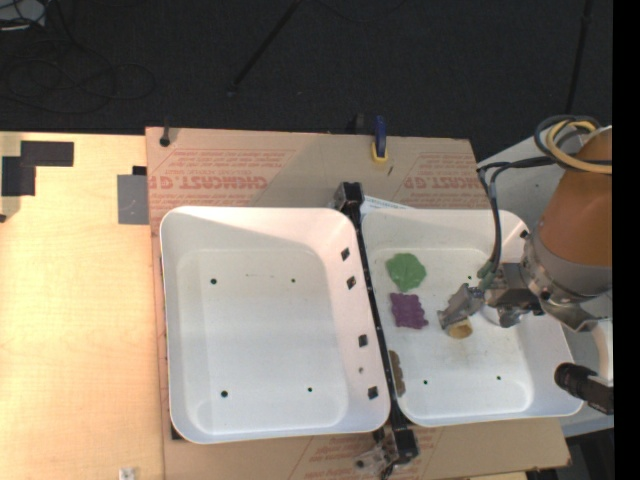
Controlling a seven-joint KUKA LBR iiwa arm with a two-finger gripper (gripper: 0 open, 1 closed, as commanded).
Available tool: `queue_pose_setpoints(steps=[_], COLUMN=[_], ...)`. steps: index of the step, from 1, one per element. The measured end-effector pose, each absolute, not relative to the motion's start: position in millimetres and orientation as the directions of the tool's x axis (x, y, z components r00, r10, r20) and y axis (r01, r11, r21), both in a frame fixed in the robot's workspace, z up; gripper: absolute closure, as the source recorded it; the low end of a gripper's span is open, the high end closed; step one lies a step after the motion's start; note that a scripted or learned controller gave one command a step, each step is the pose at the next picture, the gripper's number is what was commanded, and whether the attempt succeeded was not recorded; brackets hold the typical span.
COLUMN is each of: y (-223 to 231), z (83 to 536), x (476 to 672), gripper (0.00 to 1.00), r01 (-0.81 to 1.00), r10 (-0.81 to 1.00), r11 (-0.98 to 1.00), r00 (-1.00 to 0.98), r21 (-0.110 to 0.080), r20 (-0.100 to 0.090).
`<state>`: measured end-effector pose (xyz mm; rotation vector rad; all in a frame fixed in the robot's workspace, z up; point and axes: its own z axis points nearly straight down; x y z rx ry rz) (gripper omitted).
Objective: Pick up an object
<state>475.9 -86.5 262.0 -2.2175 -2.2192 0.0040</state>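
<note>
In the right bin (470,393) lie a round green object (406,269) and, just below it, a purple object (407,310). A small tan object (459,329) sits to the right of the purple one. My gripper (459,312) hangs low in the right bin, directly over the tan object, reaching in from the right. The tan object lies at the fingertips, partly hidden by them; whether it is between the fingers cannot be made out.
The left bin (200,408) lies beside the right one, with a black divider with clips (362,308) between them. A brown strip (396,370) rests at the right bin's left wall. Cables (492,218) loop over the right bin's far corner.
</note>
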Motion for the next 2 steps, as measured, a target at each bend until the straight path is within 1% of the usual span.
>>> queue_pose_setpoints(steps=[1,2], y=[-87,-32], z=[271,390], x=[475.8,476.2], gripper=[1.00,1.00], r01=[1.000,1.000], r10=[1.000,1.000], r11=[0.000,0.006], r00=[0.000,-0.006], r21=[-0.008,0.004], r20=[0.002,0.000])
